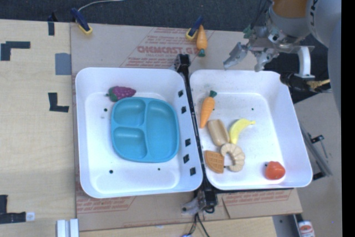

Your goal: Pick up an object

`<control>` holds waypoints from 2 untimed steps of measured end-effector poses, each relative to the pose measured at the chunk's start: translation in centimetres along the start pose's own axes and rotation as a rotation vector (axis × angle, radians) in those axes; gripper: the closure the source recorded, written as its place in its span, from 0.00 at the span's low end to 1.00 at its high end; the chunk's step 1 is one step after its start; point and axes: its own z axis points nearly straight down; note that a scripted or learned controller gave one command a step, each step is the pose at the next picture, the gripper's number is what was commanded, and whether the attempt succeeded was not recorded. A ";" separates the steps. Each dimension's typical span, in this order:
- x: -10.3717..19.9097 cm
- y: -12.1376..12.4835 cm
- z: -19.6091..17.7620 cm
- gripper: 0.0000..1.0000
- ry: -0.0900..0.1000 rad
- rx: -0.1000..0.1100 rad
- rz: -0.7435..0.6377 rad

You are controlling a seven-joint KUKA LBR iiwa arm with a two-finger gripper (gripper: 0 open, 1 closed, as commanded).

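Two shallow white plastic bins sit side by side on a cardboard-covered counter [127, 47]. The left bin [89, 119] holds a blue sectioned plastic tray [145, 129], with a small purple toy grape bunch [121, 92] touching the tray's far left corner. The right bin [277, 119] holds the likely targets: an orange toy carrot with a green top [207, 109] near the dividing wall, a tan toy bread roll [218, 132], a yellow toy banana [240, 129], a pale ridged toy pastry [233, 156], a brown toy waffle [214, 161] and a red toy tomato [274, 170] in the near right corner.

The grey two-finger gripper [248, 60] hangs beyond the far rim of the right bin, its fingers [236, 56] spread apart with nothing between them.

By my reading, this is the approach step; no object is grasped yet. The next move calls for carrying the gripper nearer over the right bin, choosing one item and descending.

The roll, banana, pastry and waffle crowd together, touching or nearly so. The tomato stands well apart from them but close to the bin's near wall. The carrot has open floor on its right, though the dividing wall is just beside it.
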 end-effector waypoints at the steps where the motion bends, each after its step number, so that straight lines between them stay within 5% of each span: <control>1: 1.4 -6.9 15.6 0.00 0.001 0.004 0.001; 2: 1.5 -3.6 16.5 0.00 0.000 -0.003 0.000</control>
